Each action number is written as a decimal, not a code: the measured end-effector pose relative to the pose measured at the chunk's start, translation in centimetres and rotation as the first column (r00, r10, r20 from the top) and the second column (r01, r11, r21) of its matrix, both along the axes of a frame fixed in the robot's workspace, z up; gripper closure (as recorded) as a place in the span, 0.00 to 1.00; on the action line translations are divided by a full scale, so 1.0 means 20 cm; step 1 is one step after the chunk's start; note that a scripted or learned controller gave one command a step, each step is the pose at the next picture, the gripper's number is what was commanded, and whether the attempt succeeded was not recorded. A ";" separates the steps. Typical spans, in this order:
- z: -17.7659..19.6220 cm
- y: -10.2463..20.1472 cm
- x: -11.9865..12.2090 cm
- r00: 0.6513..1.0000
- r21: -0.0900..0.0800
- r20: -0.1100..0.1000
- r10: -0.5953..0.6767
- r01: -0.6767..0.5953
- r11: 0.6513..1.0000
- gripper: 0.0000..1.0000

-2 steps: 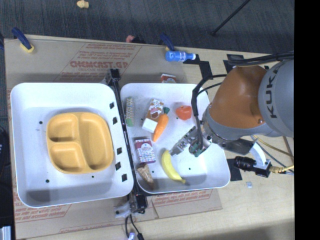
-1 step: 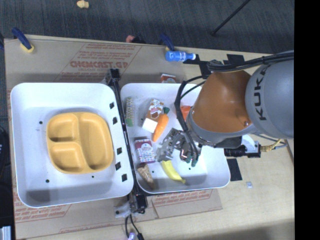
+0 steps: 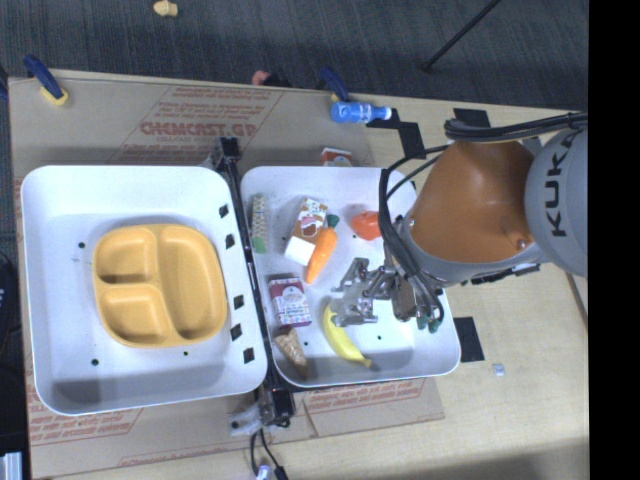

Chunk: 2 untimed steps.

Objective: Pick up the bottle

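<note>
Claw (image 3: 352, 293): low in the right bin (image 3: 425, 353), above the banana (image 3: 345, 336); finger spread unreadable.
Bottle (image 3: 358, 113): on the table (image 3: 520, 408) behind that bin, lying sideways, cap end rightward.
Hidden: bin's right side, under the arm (image 3: 480, 213).

Blue bottle (image 3: 358, 112) lies sideways on the bench; outside both bins.

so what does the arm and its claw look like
The arm is grey with black KUKA lettering, and a broad orange band sits above the wrist. Black cables loop around that section. The claw is bare silvery metal with two fingers.
</note>
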State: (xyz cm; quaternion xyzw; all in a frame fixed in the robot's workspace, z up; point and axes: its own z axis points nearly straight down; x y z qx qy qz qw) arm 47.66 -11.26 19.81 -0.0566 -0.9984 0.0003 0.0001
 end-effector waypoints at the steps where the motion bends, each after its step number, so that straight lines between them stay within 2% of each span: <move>1: -0.03 0.14 0.00 0.955 0.001 -0.003 0.298 -0.298 0.955 1.00; 2: -0.03 0.60 0.08 0.992 0.000 0.000 0.123 -0.123 0.992 1.00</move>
